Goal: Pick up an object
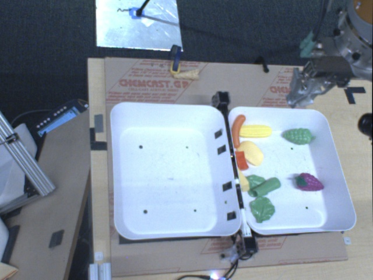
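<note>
A green leafy toy vegetable [261,208] is being shown nearest the camera, lying in the right bin [335,162] close to its near-left corner. Just above it, a green cucumber-like piece [266,186] is being seen resting against a pale yellow piece [244,183] at the divider. Further back, an orange and yellow fruit piece [249,154], a corn cob [255,132] and a red sausage [236,129] are being grouped along the left side. A purple grape bunch [309,182] and a green bumpy bunch [298,136] are being kept well apart on the right. The left bin [169,174] is being seen beside it. "CHEMCAST GP" is being read in red on the brown sheet [152,81] behind the bins. The gripper [300,97] is being held over the right bin's far rim, above the objects; whether it is open or closed cannot be told.
</note>
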Action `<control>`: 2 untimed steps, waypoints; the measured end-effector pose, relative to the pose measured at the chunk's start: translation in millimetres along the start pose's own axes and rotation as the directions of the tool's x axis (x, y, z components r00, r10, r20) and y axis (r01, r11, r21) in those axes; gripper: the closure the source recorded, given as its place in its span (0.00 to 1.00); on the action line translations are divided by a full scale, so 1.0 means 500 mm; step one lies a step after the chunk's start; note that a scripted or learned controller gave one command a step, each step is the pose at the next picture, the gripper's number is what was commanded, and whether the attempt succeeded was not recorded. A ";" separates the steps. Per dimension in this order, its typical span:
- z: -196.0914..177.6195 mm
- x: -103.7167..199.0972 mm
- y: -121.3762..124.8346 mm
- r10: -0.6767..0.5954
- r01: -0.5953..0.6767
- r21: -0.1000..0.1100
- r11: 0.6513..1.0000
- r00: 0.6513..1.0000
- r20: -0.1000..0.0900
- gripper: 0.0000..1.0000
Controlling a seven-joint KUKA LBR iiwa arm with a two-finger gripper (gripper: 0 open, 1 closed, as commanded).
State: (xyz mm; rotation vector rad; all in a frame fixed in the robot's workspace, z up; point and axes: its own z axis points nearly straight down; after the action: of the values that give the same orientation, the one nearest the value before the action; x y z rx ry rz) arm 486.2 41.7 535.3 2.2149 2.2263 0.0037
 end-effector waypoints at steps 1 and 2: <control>0.000 0.050 0.001 -0.001 0.001 0.000 1.000 1.000 -0.001 1.00; 0.000 0.074 0.001 0.000 0.000 0.000 1.000 1.000 -0.001 1.00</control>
State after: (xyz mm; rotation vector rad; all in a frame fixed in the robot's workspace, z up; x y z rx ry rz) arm 486.4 78.6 535.1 2.2151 2.2265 0.0044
